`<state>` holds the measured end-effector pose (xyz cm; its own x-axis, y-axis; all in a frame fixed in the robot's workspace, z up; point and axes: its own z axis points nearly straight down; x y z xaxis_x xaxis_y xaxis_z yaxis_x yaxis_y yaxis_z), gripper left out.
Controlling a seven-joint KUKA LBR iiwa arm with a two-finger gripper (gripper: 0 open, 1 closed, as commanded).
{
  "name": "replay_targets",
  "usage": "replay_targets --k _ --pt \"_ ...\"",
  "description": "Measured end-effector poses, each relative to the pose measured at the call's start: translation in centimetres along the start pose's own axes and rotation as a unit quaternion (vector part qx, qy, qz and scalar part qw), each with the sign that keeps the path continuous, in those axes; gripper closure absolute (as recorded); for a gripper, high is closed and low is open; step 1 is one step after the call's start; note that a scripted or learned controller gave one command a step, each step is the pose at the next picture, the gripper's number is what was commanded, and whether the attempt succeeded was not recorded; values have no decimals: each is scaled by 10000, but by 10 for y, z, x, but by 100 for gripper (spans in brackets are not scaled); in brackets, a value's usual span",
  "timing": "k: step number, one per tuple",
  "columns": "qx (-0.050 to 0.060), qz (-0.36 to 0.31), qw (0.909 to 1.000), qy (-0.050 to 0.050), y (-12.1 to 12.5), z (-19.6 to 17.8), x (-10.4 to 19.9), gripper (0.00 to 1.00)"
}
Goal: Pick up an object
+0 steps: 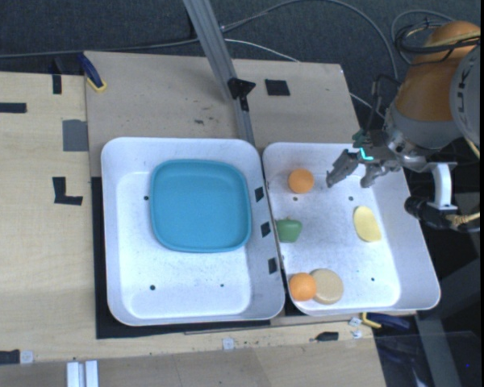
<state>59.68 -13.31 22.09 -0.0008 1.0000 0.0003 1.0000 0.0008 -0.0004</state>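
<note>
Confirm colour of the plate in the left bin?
Blue, a plain light blue plate in the left bin, seen clearly in the camera view.

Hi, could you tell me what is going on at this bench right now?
A KUKA arm reaches in from the right, its gripper open above the upper part of the right bin, holding nothing. That bin holds an orange ball, a yellow lemon-shaped piece, a green piece, another orange ball and a beige round piece. The left bin holds a blue plate.
</note>
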Motion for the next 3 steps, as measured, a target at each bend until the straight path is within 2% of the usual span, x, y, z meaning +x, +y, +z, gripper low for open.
replay_targets --k 1,3 --pt "1 0 10000 0 0 0 0 0" --pt "28 0 10000 3 5 106 13 0"
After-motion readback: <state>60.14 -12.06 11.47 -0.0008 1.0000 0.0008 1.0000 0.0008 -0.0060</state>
